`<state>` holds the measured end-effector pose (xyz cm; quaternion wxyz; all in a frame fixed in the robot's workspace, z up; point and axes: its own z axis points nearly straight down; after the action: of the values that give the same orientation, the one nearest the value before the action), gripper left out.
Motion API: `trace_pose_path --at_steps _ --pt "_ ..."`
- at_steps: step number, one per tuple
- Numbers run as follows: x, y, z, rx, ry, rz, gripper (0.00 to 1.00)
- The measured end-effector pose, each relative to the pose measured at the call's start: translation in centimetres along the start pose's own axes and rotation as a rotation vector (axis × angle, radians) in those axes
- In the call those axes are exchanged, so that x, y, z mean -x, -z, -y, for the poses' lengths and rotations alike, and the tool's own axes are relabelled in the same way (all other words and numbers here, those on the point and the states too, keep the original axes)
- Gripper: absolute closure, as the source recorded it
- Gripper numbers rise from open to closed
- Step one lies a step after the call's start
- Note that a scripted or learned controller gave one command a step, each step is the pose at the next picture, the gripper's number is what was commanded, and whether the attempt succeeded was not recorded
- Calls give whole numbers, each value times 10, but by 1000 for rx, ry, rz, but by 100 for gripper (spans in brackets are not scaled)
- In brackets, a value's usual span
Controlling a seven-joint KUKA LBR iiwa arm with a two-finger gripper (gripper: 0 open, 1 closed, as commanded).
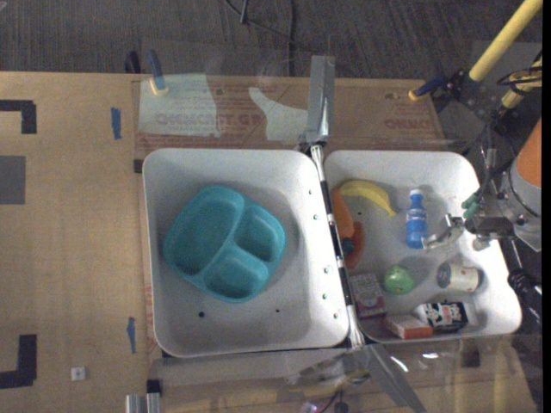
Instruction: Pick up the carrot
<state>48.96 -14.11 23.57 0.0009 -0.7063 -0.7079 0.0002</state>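
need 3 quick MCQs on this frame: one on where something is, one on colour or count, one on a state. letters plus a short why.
1. Where does the carrot lie?
A. on the teal plate
B. in the right bin, along its left wall
C. on the bench outside both bins

2. What colour is the bottle?
A. blue
B. red
C. black

3. How does the divided plate sit?
A. standing on edge
B. flat in the left bin, hollows up
C. hanging from the gripper

Answers: 1 B, the orange carrot hugs the right bin's left wall under the banana. 2 A, it is blue throughout. 3 B, its three hollows face the camera in the left bin.
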Motion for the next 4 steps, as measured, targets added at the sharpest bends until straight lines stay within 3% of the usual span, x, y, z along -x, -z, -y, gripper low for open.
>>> trace_pose_path --at_steps 1,2,3,4 --pt "32 -129 7 6 -212 1 0" --pt "27 -104 5 4 9 2 0" --pt "-5 -127 -34 3 26 2 0" --pt "-26 -145 -3 31 -286 5 0"
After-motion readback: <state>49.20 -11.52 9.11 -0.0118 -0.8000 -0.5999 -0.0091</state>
